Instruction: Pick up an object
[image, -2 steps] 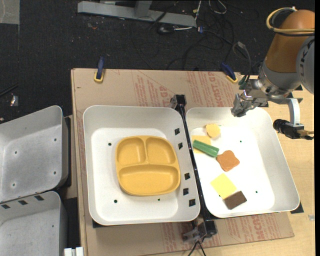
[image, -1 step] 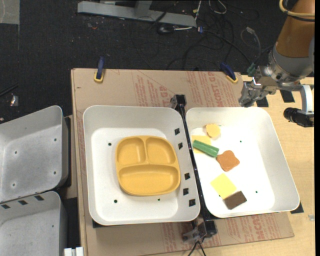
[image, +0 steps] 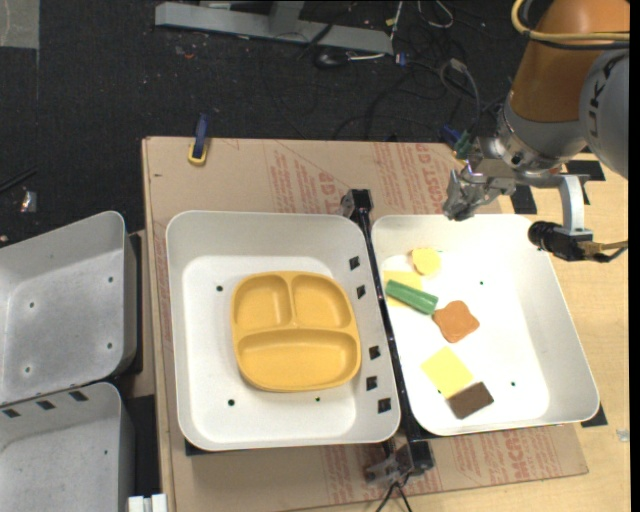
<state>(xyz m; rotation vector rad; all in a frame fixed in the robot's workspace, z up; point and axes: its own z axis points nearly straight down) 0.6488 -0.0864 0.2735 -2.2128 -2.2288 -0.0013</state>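
1. Smooth, slightly glossy white plastic in both bins (image: 190, 300), (image: 560, 330).
2. Matt yellow-orange plastic for the divided tray (image: 296, 331).
3. Matt brown cardboard, printed in red, under the bins (image: 300, 170).
4. Glossy orange band (image: 560, 60) above bare grey metal at the wrist (image: 510, 160).

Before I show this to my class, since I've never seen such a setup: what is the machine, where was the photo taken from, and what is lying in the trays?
The camera looks down at a slant on two white trays. The grey and orange machine at upper right is a robot arm; its hand hovers over the far edge of the right tray, holding nothing I can see. The left tray holds a yellow divided plate. The right one holds small toy foods: a green stick, an orange piece, a yellow square and a brown block.
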